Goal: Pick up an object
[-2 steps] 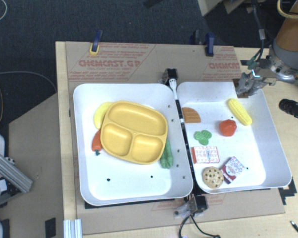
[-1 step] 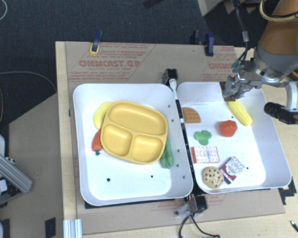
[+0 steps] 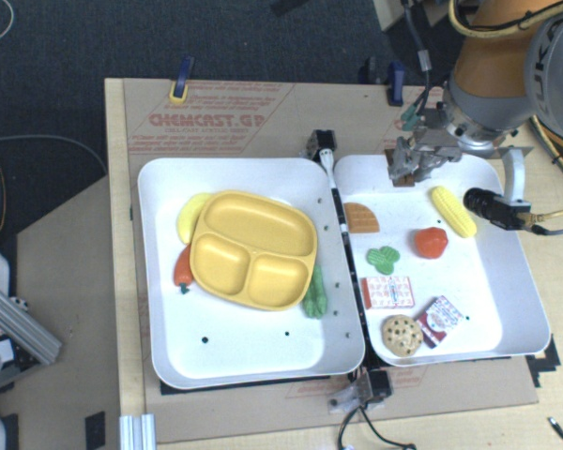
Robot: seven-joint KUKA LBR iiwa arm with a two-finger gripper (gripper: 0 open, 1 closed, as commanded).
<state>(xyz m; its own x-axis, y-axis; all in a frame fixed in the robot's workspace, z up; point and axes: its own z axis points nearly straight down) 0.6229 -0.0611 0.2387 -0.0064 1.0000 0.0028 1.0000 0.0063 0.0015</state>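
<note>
My gripper [image 3: 408,170] hangs over the far edge of the right bin [image 3: 521,293], above its back left part, with nothing visibly between its fingers. In that bin lie a yellow corn cob [image 3: 453,211], a red tomato [image 3: 432,242], a brown bread slice [image 3: 361,217], a green broccoli piece [image 3: 384,259], a red-and-white card [image 3: 388,292], a cookie [image 3: 402,335] and a small red packet [image 3: 441,318]. The corn cob lies just to the right of and nearer than the gripper.
The left bin [image 3: 159,251] holds a yellow divided tray [image 3: 253,249], with a banana [image 3: 190,216] and a red-orange pepper [image 3: 183,270] at its left and a green vegetable [image 3: 315,293] at its right. A black camera mount [image 3: 493,206] juts over the right bin's far right.
</note>
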